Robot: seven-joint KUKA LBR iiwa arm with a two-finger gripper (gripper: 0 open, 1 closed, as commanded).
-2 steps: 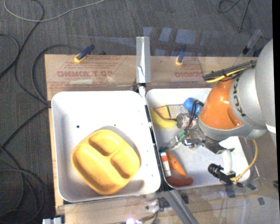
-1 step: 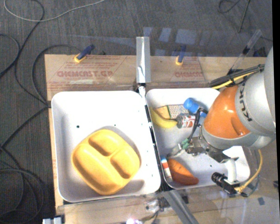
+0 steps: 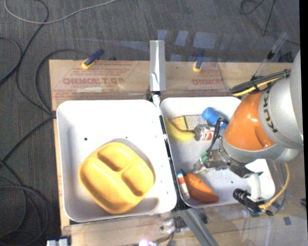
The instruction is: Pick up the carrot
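Note:
The carrot (image 3: 199, 188) is a stubby orange piece lying near the front edge of the right bin (image 3: 257, 189), pointing toward the front right. My gripper (image 3: 207, 162) hangs just above and slightly behind the carrot, under the orange wrist band (image 3: 247, 128). Nothing shows held in it. The arm covers the right half of that bin.
A yellow banana-like piece (image 3: 180, 128), a blue object (image 3: 210, 114) and a small can (image 3: 204, 133) lie at the back of the right bin. A marker-like stick (image 3: 182, 183) lies left of the carrot. A yellow divided plate (image 3: 117, 176) sits in the left bin (image 3: 78, 122).

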